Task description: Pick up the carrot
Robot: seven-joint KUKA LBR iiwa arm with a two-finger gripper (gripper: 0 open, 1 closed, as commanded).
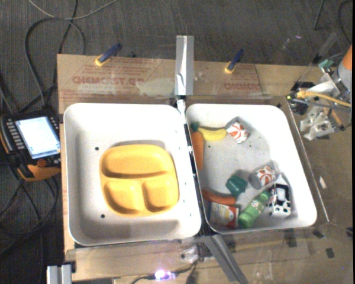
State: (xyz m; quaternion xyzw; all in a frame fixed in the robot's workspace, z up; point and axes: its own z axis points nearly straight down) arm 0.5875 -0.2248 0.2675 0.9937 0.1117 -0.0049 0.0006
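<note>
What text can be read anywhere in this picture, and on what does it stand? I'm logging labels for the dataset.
Cardboard sheet behind the bins: reddish printing, too faded and blurred to read.
Handheld screen left of the bench: lit, content too small to read.
Two small cans in the right bin: red and white labels, unreadable.
Black and white carton: pattern, no legible words.
Green bottle and packet: labels blurred.
Nothing is legible.

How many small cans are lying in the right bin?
2: one can near the far wall beside the banana, another can nearer the middle. More may be hidden in the pile.
</note>
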